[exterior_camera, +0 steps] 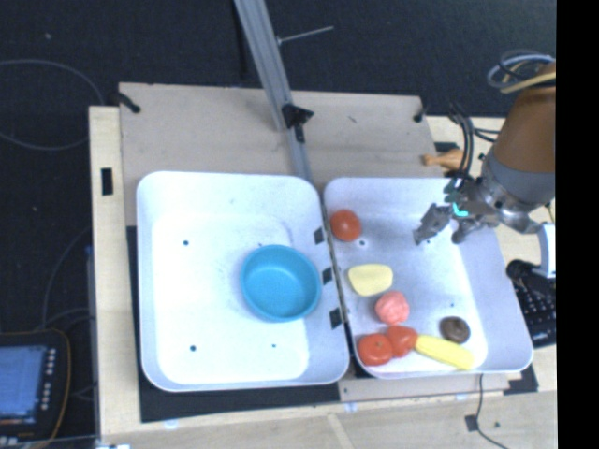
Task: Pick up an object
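Nearest the camera, a yellow banana-shaped piece (446,352) is seen lying along the front wall of the right bin (412,195), touching two red pieces (385,344) at its left end.

The gripper (443,226) is held above the right bin's back right area, fingers spread apart, nothing between them. No item lies directly under it; bare bin floor is seen there.

Outward from the gripper: a small red ball (345,224) near the bin's left wall, a pale yellow lump (370,279) in front of it, a pink ball (392,307) just beyond that, a dark brown round piece (455,328) near the front right. The left bin (187,195) is occupied by a blue bowl (280,282).

Handling, as judged: the items look like light toy food, probably smooth plastic or foam, not fragile. Round ones are likely to roll or squirt out if gripped off-centre. The yellow lump is judged the easiest pick: isolated, flattish, best taken across its short side. The front cluster is best avoided, since the pieces touch.
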Robot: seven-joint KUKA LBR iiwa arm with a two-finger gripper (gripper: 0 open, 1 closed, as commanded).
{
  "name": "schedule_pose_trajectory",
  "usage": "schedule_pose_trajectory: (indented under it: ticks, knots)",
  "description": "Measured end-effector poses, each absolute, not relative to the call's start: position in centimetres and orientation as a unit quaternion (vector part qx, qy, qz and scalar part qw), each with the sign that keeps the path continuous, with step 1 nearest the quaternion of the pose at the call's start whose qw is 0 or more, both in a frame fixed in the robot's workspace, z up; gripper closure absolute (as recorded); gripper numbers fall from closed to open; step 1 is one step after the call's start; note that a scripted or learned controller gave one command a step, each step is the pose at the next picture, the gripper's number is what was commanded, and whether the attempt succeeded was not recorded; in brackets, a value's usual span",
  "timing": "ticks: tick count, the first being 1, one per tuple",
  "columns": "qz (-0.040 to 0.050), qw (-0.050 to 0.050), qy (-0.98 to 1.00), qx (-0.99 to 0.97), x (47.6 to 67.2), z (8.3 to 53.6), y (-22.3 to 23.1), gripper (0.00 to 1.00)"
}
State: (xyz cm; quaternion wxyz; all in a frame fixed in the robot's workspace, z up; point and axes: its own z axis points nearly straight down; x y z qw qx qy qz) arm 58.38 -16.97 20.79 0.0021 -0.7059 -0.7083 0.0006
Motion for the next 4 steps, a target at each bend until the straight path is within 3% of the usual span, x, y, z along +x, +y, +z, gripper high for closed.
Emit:
schedule_pose_trajectory:
  ticks: [1,3,4]
  knots:
    - [-0.0012,0.000,-0.708,-0.706,58.5,21.1,-17.0,0.00]
    - [0.0018,-0.001,-0.705,-0.709,58.3,9.8,-17.8,0.00]
    - [-0.0025,-0.005,-0.704,-0.710,58.6,11.4,-17.8,1.00]
